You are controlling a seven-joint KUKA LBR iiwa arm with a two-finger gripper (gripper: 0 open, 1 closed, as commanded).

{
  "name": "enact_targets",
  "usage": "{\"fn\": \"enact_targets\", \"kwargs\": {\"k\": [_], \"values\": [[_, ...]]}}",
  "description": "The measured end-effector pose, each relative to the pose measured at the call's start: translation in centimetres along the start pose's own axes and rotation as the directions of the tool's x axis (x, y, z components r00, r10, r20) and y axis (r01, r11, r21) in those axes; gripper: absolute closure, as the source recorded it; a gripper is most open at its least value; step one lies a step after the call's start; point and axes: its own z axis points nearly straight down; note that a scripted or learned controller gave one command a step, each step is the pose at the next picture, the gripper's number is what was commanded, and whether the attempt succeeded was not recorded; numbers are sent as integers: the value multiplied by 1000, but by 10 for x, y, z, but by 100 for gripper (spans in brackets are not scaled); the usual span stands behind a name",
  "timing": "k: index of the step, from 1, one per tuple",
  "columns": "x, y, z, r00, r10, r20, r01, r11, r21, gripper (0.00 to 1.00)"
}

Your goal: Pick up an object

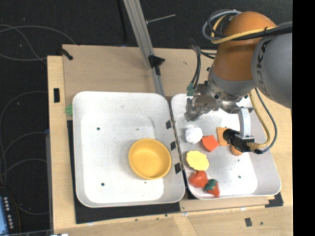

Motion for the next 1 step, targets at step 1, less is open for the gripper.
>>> {"fn": "enact_targets", "kwargs": {"k": [1], "values": [[53,-9,16,1000,2,2,-2,1000,4,100]]}}
